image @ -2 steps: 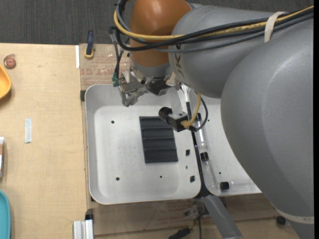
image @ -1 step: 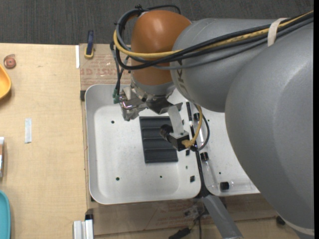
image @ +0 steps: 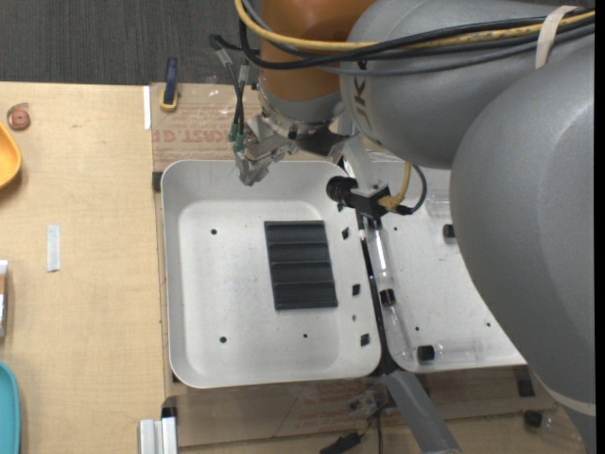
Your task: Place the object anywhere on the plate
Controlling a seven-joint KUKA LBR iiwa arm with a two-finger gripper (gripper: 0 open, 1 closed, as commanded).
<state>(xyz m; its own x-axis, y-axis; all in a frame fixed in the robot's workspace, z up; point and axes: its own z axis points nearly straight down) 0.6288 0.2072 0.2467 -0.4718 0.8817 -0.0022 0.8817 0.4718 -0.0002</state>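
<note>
Wooden bench (image: 85,291) carries the left bin (image: 189,348), where I see a black ridged plate (image: 301,265) lying central. My gripper (image: 250,170) hovers over the far rim; I cannot tell its grip or any object.

Wooden bench (image: 85,329); two white bins (image: 189,348)

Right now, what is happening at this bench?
A grey robot arm reaches in from the right over two white bins. Its gripper hangs above the far rim of the left bin. A dark ribbed rectangular object lies flat near the middle of that bin, apart from the gripper. Whether the gripper holds anything is too small to tell. The right bin lies mostly under the arm.
</note>
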